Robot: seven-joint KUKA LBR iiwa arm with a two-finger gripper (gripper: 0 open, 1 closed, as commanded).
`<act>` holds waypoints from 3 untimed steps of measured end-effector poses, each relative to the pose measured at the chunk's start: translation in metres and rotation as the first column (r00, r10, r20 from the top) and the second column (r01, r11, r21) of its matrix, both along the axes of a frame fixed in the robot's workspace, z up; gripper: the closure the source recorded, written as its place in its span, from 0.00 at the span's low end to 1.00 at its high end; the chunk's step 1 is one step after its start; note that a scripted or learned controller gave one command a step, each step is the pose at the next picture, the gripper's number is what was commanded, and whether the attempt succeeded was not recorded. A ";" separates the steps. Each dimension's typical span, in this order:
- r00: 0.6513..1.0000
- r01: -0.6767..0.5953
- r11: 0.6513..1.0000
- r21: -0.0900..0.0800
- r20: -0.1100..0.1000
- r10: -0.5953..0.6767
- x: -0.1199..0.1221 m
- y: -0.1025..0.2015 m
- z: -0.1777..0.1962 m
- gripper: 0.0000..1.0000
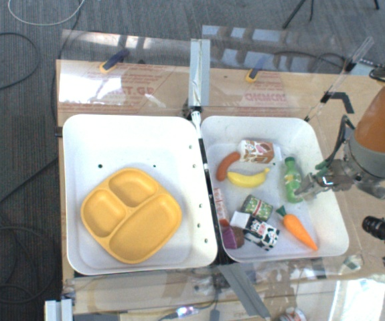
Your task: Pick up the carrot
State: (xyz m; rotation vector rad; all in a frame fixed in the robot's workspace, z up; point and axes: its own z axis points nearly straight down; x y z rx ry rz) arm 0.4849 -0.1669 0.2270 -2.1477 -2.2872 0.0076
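Note:
The carrot (297,228), orange with a small green top, lies flat in the front right corner of the right bin (326,149), its tip pointing toward the front right. My gripper (315,182) hangs over the bin's right side, just right of a green bottle (290,178) and roughly 70 pixels behind the carrot. Nothing is seen held in it. The arm's orange band (374,127) shows at the right edge.
The right bin also holds a banana (248,177), a red sausage (226,166), a brown-and-white carton (257,151), a green box (256,207), a cow-patterned carton (260,232) and a purple item (230,237). A yellow divided plate (130,214) lies in the left bin (85,139).

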 end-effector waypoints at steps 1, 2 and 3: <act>1.000 0.000 1.000 0.000 0.000 0.000 0.000 0.000 0.000 0.00; 0.941 -0.340 0.940 0.015 0.008 0.340 0.009 -0.050 -0.140 0.00; 0.941 -0.338 0.941 0.007 0.014 0.338 0.012 -0.052 -0.132 1.00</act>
